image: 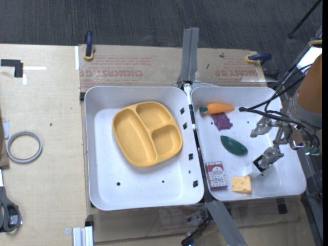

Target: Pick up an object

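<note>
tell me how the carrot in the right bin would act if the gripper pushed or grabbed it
The carrot looks rounded and tapered, so a push would probably roll or swing it. It looks like a smooth toy, likely light and stiff, and may slip from the fingers. It lies close to the bin wall and beside the purple grapes, which could crowd the gripper.

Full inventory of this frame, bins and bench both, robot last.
plate: 1, yellow, three compartments, left bin
carrot: 1, orange, right bin, far edge
grapes: 1 bunch, purple, just below the carrot
green piece: 1, dark green, right bin, middle
box: 1, red, right bin, near-left corner
cheese: 1, yellow, beside the box
tape roll: 1, grey, bench left
clamps: 2, blue and yellow, far edge of bench
gripper: 1, over right bin, right of the cheese
</note>
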You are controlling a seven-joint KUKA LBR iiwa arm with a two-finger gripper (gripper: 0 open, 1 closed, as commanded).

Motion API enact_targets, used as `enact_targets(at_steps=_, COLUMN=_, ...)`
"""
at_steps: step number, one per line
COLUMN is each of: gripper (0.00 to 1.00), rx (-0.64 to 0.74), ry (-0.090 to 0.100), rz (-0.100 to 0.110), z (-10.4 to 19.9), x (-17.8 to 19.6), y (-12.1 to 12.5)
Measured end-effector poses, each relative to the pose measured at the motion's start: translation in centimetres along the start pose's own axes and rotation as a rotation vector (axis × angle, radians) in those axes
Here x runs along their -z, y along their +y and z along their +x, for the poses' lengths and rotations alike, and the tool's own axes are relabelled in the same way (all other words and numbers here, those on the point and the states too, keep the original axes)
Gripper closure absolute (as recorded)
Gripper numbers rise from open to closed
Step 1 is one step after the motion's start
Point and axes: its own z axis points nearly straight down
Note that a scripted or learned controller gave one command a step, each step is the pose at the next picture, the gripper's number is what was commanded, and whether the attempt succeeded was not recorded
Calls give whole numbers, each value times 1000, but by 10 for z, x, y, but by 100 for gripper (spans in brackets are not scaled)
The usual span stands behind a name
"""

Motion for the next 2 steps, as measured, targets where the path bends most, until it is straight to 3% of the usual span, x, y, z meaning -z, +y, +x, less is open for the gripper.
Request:
enact_targets(at_steps=1, gripper=0, rx=-527, ry=2, rz=1, z=-21, x=-77, y=56)
enact_targets(at_steps=2, gripper=0, rx=-840, ry=1, rz=2, z=-40, x=-11, y=87)
